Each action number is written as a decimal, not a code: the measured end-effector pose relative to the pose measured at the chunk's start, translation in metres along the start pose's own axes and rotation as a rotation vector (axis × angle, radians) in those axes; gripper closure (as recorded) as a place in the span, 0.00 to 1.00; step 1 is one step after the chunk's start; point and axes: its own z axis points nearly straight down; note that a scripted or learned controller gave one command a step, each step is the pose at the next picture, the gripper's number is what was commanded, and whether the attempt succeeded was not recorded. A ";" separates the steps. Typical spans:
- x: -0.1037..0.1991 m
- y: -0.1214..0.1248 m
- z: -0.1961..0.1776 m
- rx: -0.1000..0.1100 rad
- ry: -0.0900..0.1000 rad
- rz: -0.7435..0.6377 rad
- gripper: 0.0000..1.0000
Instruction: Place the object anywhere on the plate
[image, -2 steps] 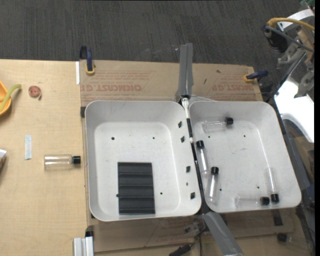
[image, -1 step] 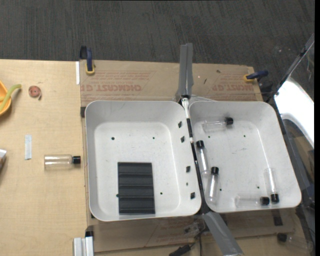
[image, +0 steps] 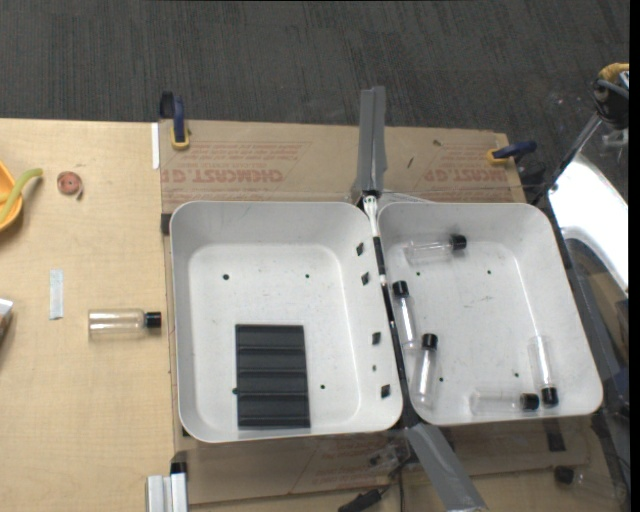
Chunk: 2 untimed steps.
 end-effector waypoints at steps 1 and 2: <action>-0.071 0.041 0.000 0.001 0.001 0.007 0.00; 0.036 -0.023 0.035 0.001 0.001 -0.062 0.00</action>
